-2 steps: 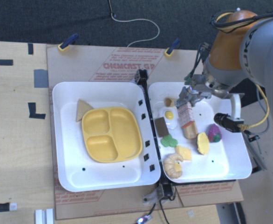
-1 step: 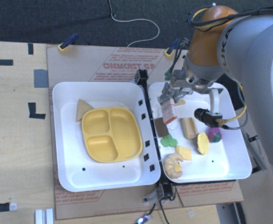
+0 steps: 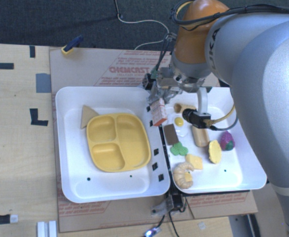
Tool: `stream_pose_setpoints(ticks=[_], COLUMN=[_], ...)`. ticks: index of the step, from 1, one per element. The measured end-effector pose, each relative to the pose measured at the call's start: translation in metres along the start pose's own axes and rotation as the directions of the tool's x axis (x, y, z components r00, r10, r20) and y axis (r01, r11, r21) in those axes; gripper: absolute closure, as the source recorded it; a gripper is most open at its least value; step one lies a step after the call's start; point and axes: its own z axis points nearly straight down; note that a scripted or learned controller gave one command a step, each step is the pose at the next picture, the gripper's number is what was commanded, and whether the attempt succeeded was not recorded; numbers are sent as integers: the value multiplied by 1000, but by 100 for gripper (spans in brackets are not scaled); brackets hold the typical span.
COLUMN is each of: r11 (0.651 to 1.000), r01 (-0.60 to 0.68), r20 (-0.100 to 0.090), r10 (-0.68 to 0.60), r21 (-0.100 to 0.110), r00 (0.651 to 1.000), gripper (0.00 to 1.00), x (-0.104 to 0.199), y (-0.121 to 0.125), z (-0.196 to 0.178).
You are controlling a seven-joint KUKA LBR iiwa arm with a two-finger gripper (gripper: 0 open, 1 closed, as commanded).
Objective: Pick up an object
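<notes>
My gripper [image 3: 159, 101] hangs over the ridge between the two white bins, near their far end. A small red-and-white carton [image 3: 159, 115] sits tilted between the fingers just below, and the gripper looks shut on its top. The carton hovers over the inner edge of the right bin [image 3: 243, 179]. The grey arm with its orange band covers the far right corner of that bin.
The right bin holds a brown bar [image 3: 170, 134], a green piece [image 3: 179, 149], a cheese wedge [image 3: 195, 162], a croissant [image 3: 184, 175], a lemon [image 3: 214, 152], purple grapes [image 3: 227, 140] and a tan cylinder [image 3: 199, 136]. The left bin [image 3: 65, 132] holds a yellow divided plate [image 3: 119, 141] and a tan wedge [image 3: 88, 115].
</notes>
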Motion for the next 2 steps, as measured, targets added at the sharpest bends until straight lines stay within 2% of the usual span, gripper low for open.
stream_pose_setpoints(ticks=[1, 2], r11=[1000, 1000], r01=[-2, -7], r20=[0, 3], r10=[2, 7], r21=[-1, 2], r00=[1000, 1000], gripper=[100, 100], x=[44, 37], y=[14, 6], z=[-14, -3])
